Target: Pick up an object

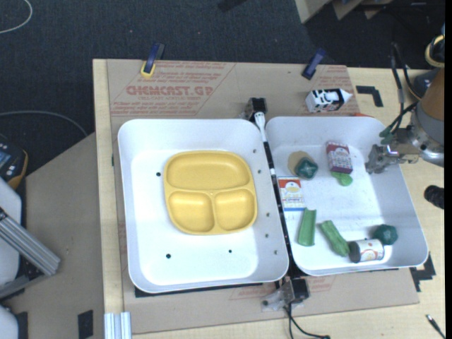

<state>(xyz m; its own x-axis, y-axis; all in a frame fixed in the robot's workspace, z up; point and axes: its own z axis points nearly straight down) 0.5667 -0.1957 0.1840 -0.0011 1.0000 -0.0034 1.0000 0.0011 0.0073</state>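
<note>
Setting: dark carpet surrounds a cardboard-topped counter (212,83) that carries two shallow white bins side by side.
Left bin (141,189): we see a yellow divided plate (210,191) lying flat in its middle.
Right bin (395,210): candidates lie scattered here, namely a dark red packet (340,157), a teal lump (306,167), a red-and-white card (292,193) along the left wall, two green sticks (306,227) (335,236) and a small can (366,250) at the lower right.
Tool (381,156): it sits over the bin's right rim, centre right of the frame; we cannot tell how it stands.
Nearest object: the red packet and a small green piece (344,179) just below it lie left of the tool.
Advice: we judge the packet a fair target, well clear of the walls; we should centre over it before descending and avoid catching the green piece.
Risk: we think things near the rim leave little room.
</note>
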